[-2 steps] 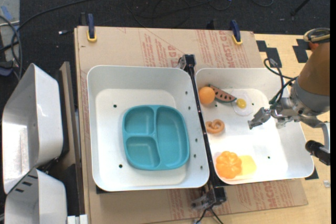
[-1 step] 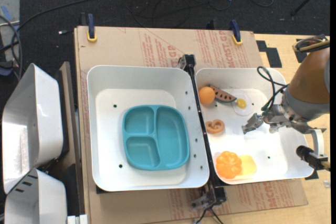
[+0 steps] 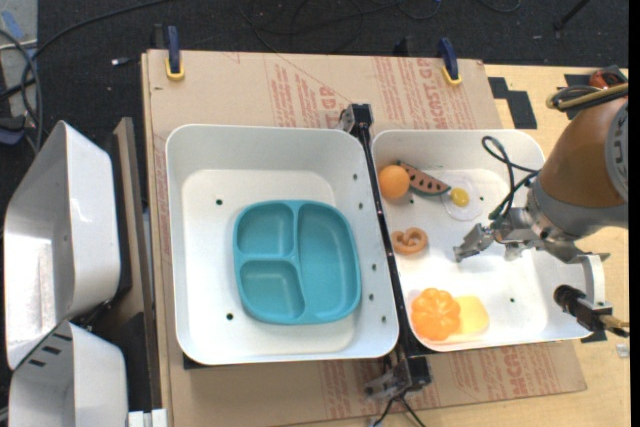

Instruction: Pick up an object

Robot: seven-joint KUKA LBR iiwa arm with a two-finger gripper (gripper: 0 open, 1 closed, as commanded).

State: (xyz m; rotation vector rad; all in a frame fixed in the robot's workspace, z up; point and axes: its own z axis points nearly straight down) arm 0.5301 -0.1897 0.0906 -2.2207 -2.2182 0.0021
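Observation:
The right white bin (image 3: 520, 143) holds several small things. An orange ball (image 3: 394, 182) lies at its far left, with a red-and-brown slice (image 3: 431, 183) and a small yellow piece (image 3: 459, 197) beside it. A brown pretzel (image 3: 410, 240) sits lower down by the left wall. An orange ribbed fruit (image 3: 436, 313) and a pale yellow piece (image 3: 473, 316) lie at the near edge. My gripper (image 3: 474, 245) hangs over the bin's middle, right of the pretzel and apart from it, with nothing seen in it.
The left white bin (image 3: 200, 155) bears a teal divided plate (image 3: 297, 261). A divider rail (image 3: 385, 225) runs between the bins. White tubs (image 3: 60, 215) stand off the bench at the left. Cables lie on the dark floor behind.

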